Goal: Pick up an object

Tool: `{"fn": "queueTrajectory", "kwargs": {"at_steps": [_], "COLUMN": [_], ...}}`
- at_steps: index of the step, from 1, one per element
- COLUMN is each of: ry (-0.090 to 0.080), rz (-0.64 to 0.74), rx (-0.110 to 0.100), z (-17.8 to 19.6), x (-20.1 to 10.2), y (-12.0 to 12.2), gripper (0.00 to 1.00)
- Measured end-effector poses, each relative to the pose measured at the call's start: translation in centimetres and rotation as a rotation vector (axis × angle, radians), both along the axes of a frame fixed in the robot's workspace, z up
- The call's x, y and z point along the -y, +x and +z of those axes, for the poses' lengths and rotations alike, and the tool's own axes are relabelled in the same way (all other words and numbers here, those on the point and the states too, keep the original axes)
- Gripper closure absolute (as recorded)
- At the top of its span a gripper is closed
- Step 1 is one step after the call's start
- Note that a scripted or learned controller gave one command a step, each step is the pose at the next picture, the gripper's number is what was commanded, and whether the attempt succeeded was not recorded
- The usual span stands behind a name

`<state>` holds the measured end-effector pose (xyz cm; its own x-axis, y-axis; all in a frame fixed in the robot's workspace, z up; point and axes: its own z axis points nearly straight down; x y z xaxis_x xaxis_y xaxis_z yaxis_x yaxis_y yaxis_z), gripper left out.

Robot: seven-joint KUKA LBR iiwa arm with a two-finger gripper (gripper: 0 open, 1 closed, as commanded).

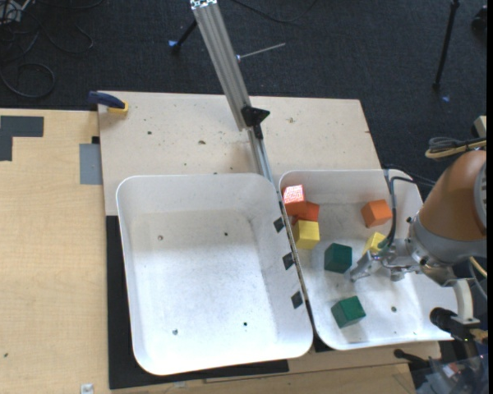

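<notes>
The right bin (411, 322) holds several small blocks. A pink-red block (293, 194), an orange block (303, 212) and a yellow block (308, 234) sit stacked along its left wall. A dark green cube (338, 258) lies mid-bin and a second green block (347, 310) lies nearer the front. An orange cube (376, 213) rests toward the back right. My gripper (368, 264) is low inside this bin, just right of the green cube. A small yellow block (376, 241) sits right behind it, partly hidden.
The left bin (148, 220) lies beside the right one, with black clips (287, 261) on the shared wall. A slanted aluminium post (230, 72) rises behind the bins. The grey and orange arm (456, 212) covers the right bin's right edge.
</notes>
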<state>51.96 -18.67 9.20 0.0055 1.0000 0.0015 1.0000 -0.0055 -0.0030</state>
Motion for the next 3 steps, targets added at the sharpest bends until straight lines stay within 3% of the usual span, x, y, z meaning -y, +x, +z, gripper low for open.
{"fn": "queueTrajectory", "kwargs": {"at_steps": [1, 3], "ry": [0.002, -0.002], "rz": [-0.006, 0.007], "rx": [-0.001, 0.005], "z": [1.0, 10.7], "x": [0.1, -0.1], "y": [-0.1, 0.1], "gripper": [1.00, 1.00]}}
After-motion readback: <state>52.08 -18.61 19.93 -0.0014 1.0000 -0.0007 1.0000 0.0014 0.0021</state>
